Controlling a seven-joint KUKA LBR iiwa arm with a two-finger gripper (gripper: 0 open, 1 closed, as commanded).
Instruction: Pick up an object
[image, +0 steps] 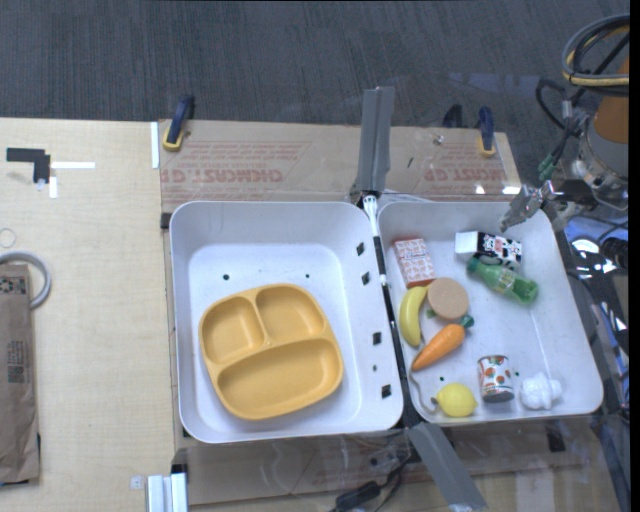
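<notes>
The gripper hangs over the far right corner of the right bin, and whether it is wide or narrow cannot be told from this angle. Inside that bin lie a red carton, a banana, a carrot, a green bottle, a small can and a lemon, none of them gripped. The left bin holds a yellow divided plate.
</notes>
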